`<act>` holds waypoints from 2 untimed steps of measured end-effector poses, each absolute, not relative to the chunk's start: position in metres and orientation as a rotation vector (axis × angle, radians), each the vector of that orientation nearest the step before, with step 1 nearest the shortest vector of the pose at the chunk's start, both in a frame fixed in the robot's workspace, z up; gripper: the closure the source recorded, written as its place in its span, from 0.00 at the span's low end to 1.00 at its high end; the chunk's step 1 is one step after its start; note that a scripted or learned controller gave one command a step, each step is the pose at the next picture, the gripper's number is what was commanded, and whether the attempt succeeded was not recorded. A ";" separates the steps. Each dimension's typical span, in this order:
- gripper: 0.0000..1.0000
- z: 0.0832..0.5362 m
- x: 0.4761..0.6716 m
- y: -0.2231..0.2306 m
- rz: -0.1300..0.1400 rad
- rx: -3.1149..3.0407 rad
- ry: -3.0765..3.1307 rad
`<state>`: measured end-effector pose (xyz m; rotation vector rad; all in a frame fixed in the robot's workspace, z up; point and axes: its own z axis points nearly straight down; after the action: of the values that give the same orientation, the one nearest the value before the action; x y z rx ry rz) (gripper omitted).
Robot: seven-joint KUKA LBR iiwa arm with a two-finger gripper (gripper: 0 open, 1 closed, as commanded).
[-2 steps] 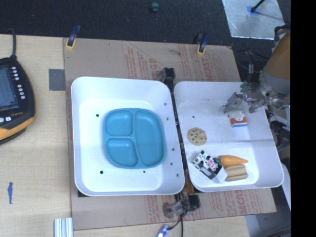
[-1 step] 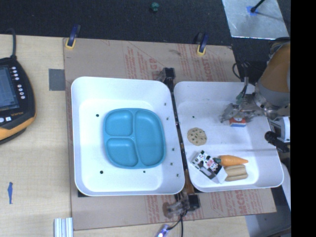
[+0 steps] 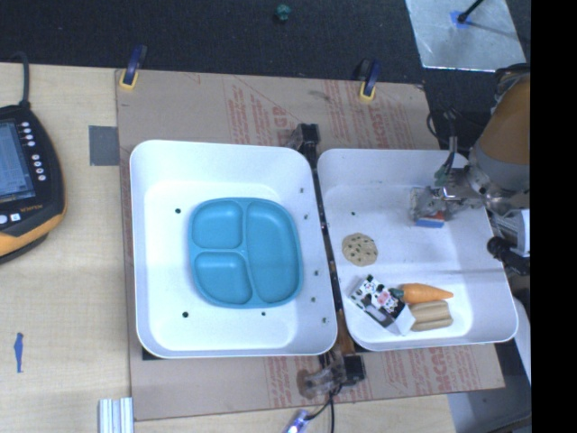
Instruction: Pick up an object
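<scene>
The right bin [image 3: 469, 327] holds a round brown cookie [image 3: 360, 248] near its left wall. An orange carrot [image 3: 425, 292], a tan bread-like piece [image 3: 430, 316] and a small black-and-white block [image 3: 377, 300] lie together near its front edge. My gripper [image 3: 431, 207] hangs low over the bin's back half, up and to the right of the cookie. A small blue thing [image 3: 434, 223] shows just beneath the gripper, and I cannot tell whether it is held.
A blue divided plate [image 3: 244, 250] lies in the left bin [image 3: 153, 179]. A teach pendant [image 3: 22, 179] rests on the bench at far left. The arm [image 3: 500, 142] comes in over the right bin's back right corner. Clamps [image 3: 132, 69] pin the cardboard's back edge.
</scene>
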<state>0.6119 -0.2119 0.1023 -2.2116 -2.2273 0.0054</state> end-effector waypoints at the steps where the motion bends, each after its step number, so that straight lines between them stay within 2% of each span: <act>1: 1.00 0.118 0.655 -0.185 0.007 -2.213 -2.220; 2: 1.00 0.145 0.656 -0.136 0.002 -2.214 -2.223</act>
<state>0.6565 -0.1363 0.1451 -2.2140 -2.2235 0.0019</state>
